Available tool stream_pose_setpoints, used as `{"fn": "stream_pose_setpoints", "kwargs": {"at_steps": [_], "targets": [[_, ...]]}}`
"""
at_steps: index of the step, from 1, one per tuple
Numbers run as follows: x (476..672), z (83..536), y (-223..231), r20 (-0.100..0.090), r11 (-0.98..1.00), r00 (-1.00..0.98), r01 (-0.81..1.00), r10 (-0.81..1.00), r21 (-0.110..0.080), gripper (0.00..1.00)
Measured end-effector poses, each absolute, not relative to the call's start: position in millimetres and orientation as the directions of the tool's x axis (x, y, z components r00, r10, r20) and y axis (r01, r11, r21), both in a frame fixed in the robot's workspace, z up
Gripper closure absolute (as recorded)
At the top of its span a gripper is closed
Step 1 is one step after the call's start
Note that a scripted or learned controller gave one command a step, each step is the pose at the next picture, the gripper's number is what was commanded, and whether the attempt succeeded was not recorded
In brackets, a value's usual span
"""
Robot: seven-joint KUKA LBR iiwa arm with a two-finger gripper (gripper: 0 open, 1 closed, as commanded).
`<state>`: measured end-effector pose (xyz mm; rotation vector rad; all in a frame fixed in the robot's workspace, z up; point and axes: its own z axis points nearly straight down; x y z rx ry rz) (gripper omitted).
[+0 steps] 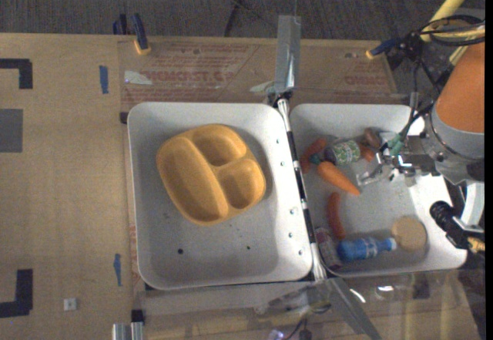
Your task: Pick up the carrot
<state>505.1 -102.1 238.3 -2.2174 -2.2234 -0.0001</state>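
Note:
The carrot point(339, 177) is orange and tapered. It lies in the right bin point(431, 260), left of centre, with its tip pointing toward the lower right. My gripper point(376, 173) hangs over the same bin, just right of the carrot's tip and close to it. The arm's grey wrist and orange band come in from the right edge. Nothing shows held in the gripper.
Around the carrot lie a second orange piece point(313, 151), a small green-labelled bottle point(347, 152), a reddish sausage point(334, 213), a blue bottle point(365, 247) and a tan round disc point(410, 233). The left bin point(154, 254) holds a yellow divided dish point(211, 173).

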Motion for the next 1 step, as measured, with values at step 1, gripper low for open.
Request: {"fn": "stream_pose_setpoints", "kwargs": {"at_steps": [1], "targets": [[529.4,324.8,-111.5,-0.001,0.048,-0.048,0.999,0.999,0.003,0.0]]}}
